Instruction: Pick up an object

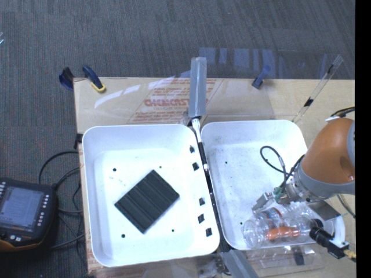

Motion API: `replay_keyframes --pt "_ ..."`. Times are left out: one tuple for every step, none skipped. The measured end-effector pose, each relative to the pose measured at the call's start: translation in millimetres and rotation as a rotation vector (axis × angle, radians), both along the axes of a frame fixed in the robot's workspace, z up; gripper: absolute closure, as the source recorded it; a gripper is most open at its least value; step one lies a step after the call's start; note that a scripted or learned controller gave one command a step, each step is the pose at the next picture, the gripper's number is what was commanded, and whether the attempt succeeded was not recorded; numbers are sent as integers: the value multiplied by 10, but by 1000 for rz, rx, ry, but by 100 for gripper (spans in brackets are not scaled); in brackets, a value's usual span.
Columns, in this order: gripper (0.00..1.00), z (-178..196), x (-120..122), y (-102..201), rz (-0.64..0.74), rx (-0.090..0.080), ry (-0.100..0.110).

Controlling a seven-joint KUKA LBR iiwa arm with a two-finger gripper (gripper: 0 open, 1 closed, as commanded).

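Note:
A dark ribbed rectangular pad (147,201) lies flat, turned diagonally, in the middle of the left bin (98,149). In the right bin (243,132), a clear plastic bottle (275,229) with an orange piece inside lies on its side near the front right corner. My gripper (271,204) is low in the right bin, right above and touching the bottle's back side. The arm's orange band and grey wrist cover the gripper from above, and the finger tips blend into the bottle.
A black cable (272,158) loops over the right bin's floor behind the gripper. A grey post (198,91) stands at the back between the bins. A teach pendant (23,210) sits left of the bench. Clamps (93,80) hold the back left edge.

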State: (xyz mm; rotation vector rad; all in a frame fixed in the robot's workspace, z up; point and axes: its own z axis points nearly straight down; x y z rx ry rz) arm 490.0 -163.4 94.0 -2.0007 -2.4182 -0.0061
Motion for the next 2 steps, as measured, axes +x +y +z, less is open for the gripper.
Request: replay_keyframes --pt "0 -93 -137 593 47 -1 5" --pt "0 275 -131 116 -94 -2 3"
